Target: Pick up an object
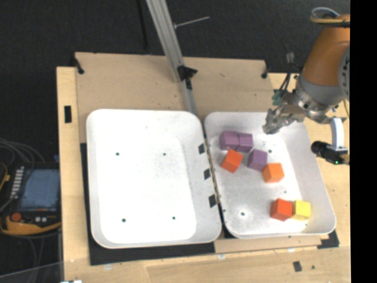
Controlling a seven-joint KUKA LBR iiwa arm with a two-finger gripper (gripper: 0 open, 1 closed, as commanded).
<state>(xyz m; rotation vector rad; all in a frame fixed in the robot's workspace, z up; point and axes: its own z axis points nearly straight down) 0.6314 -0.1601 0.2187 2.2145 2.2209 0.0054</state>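
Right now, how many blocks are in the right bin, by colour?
Purple: 3
Orange: 3
Yellow: 1
Total: 7 blocks, all in the right bin.

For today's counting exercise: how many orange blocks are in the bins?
3, all in the right bin: one left of centre, one mid-bin, one touching the yellow block. None seem hidden.

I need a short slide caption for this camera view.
KUKA gripper hovers over right bin holding coloured blocks.
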